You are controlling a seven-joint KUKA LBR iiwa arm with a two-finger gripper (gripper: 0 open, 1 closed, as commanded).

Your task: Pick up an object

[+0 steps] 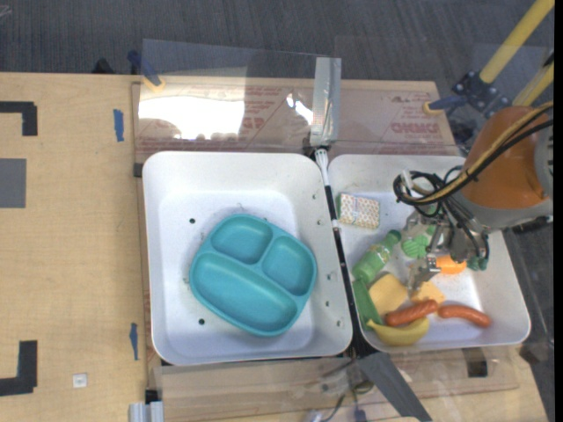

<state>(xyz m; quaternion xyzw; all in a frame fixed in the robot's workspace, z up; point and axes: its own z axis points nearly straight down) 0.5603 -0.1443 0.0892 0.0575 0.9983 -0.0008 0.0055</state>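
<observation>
My gripper (426,264) is down in the right bin (510,299), among a pile of toy food. Right beneath and beside it lie a light green piece (413,243) and an orange piece (451,267). A green bottle (376,256) lies just to its left. In front of it are a yellow block (387,292), two red sausages (410,313) (464,315) and a yellow banana (398,331). A patterned square packet (359,210) rests at the bin's back left. The gripper's body hides whatever is directly under it.
The left bin (167,192) holds a teal divided plate (253,273). A clear upright panel (327,99) stands behind the bins. The grey arm with its orange band (508,161) and black cables (431,187) reach in over the right bin's back right.
</observation>
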